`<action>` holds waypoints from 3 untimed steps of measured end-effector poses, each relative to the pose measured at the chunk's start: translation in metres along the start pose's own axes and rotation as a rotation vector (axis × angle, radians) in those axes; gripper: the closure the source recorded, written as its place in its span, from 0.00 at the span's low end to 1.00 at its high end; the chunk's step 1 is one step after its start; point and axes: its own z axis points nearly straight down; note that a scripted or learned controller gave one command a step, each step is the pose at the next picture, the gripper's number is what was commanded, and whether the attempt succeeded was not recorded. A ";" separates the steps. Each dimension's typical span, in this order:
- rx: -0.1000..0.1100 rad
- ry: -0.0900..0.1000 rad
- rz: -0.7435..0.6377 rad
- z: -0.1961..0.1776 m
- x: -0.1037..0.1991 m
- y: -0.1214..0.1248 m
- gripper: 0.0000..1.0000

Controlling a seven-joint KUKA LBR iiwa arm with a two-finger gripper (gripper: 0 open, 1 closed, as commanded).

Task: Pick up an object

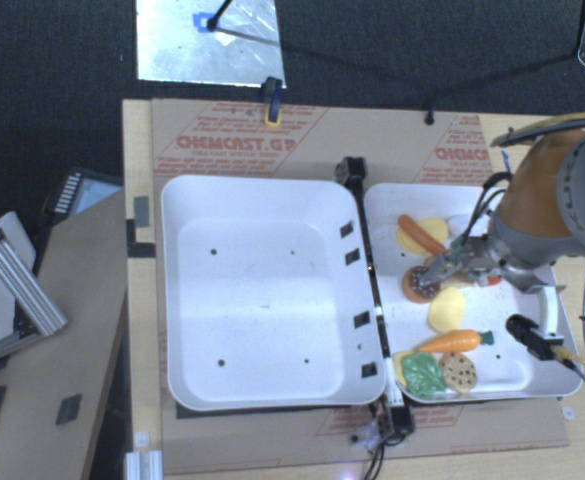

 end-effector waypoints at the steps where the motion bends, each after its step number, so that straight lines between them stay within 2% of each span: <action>1: 0.001 -0.001 -0.013 0.002 0.035 0.071 0.00; 2: 0.010 0.001 -0.012 0.002 0.032 0.092 0.00; 3: -0.001 -0.001 -0.005 0.001 0.031 0.037 0.00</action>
